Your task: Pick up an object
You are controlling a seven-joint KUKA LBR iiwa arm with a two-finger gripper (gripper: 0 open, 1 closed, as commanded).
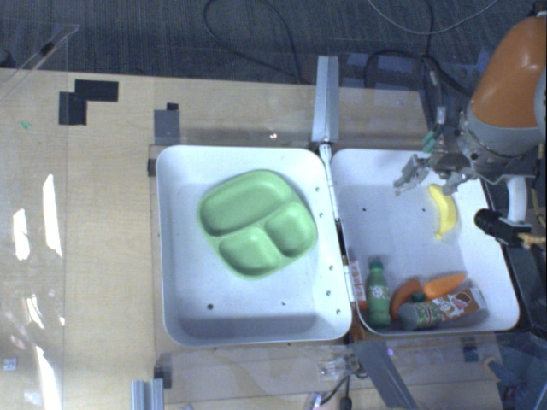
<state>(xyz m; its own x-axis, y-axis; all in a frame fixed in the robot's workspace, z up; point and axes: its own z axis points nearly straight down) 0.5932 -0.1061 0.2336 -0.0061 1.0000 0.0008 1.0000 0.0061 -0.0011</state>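
Looking down at a slant on a pale wooden bench [85, 254] that carries two shallow white bins side by side. Nearest the viewer, in the front corner of the right bin [385, 229], a small cluster of items lies packed together: a green bottle [378, 293] with a red cap standing near the divider, a dark bottle [440, 312] with a printed label lying on its side along the front wall, and an orange carrot-shaped piece [443, 285] resting just behind it. Farther back in the same bin, a yellow banana [444, 211] lies by itself near the right wall, well apart from the cluster. The left bin [184, 297] holds a single light green divided plate [257, 222] with three compartments, sitting near the middle. At the far side of the right bin, the gripper [433, 171] hangs just above and behind the banana, its two metal fingers spread apart with nothing between them. The grey arm with its orange band [511, 75] reaches in from the right
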